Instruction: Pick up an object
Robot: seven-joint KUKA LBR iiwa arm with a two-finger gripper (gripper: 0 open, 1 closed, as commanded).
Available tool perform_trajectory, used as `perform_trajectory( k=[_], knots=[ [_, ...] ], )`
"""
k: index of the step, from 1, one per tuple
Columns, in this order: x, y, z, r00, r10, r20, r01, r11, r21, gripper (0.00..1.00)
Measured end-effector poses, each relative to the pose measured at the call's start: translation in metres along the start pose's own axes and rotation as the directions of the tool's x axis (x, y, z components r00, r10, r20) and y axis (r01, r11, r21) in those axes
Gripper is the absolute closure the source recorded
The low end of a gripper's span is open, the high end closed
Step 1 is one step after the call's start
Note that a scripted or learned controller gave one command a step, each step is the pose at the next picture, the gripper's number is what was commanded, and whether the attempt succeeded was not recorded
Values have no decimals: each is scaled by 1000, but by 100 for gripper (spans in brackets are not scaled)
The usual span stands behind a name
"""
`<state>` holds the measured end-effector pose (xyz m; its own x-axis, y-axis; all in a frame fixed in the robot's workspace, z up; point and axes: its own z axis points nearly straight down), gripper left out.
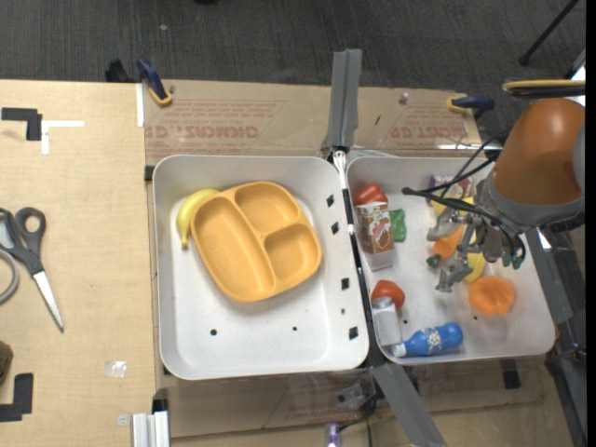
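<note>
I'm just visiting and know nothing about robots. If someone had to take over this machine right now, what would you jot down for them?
End effector: low in the right white bin, among the items; whether it grips anything cannot be told.
Right bin: round orange ball-like object just right of the end effector, blue and white bottle lying at the near wall, brown and white carton with a red top near the divider, small green piece beside it, red-capped grey item below.
Left white bin: orange divided plastic plate, yellow banana at its left edge.
Done: arm is down at the items.
Left: nothing visibly lifted yet; a pick remains.
</note>
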<state>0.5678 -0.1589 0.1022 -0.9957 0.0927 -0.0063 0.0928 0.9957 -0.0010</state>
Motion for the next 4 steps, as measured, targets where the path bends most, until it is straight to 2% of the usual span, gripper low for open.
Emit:
perform_trajectory(
  k=[1,2,3,4],
  knots=[
    [-26,20,9,992,129,-1,-129,992,-1,0],
    [-27,20,-1,992,126,5,-126,992,1,100],
    [-27,20,-1,992,126,5,-126,992,0,0],
    [26,-22,10,985,172,-4,-172,985,0,0]
  ],
)
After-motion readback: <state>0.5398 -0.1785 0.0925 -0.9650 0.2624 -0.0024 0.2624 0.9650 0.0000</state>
